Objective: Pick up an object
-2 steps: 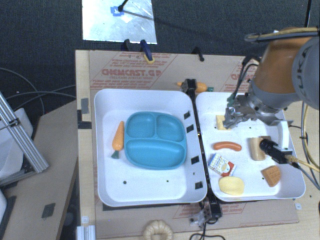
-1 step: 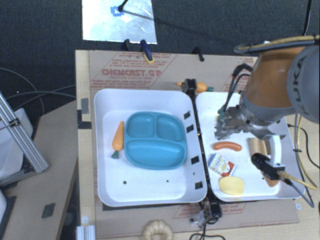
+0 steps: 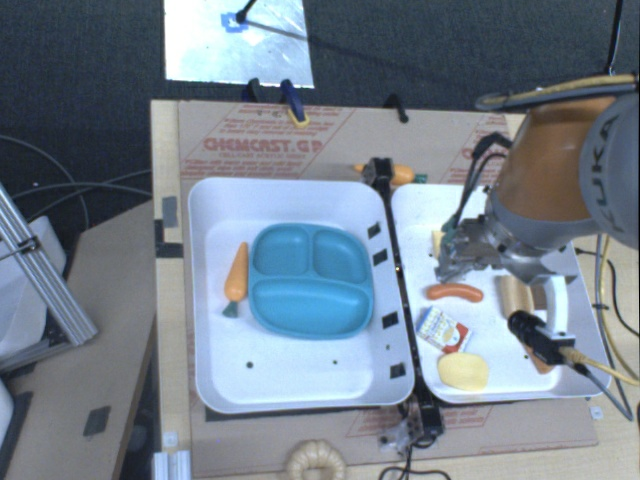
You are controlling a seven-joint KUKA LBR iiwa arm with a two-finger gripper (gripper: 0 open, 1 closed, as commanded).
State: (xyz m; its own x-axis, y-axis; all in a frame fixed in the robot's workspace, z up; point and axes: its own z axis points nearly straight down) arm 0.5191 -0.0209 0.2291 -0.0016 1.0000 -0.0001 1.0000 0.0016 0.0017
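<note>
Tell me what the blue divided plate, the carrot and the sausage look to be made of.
Blue divided plate: probably hard plastic, smooth, uniform colour with soft sheen and moulded compartments. Carrot: looks like a plastic toy, even orange with a dull green tip. Sausage: likely plastic or rubber toy food, glossy highlight along its top. Texture is too small to settle further.

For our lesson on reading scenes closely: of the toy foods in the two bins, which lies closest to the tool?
The orange-red sausage in the right bin, lying just below the tool. The yellow potato-like piece and the carrot in the left bin lie farther away.
</note>
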